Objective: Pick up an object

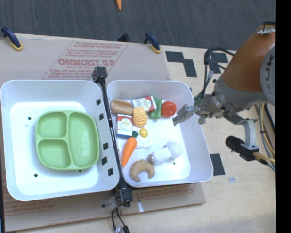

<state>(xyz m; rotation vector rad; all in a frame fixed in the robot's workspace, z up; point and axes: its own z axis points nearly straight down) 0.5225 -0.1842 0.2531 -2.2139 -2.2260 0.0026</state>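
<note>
The right bin (198, 149) holds several toy foods. A bread roll (121, 106), a corn cob (139, 115), a red and white packet (144, 102), a green vegetable (156, 108) and a red tomato (169, 108) lie along its far side. A small red box (124, 126), a fried egg (144, 134), a carrot (128, 151), a croissant (142, 169) and a white bottle-like piece (166, 152) lie nearer. My gripper (181, 117) hangs over the bin's right side, just right of the tomato, with nothing visibly in it.
The left bin (9, 130) holds a green divided plate (68, 140). A black hinge strip (106, 130) separates the bins. Cardboard (87, 57) lies behind them, held by blue and yellow clamps (153, 41). A small orange carrot (118, 2) lies on the floor beyond.
</note>
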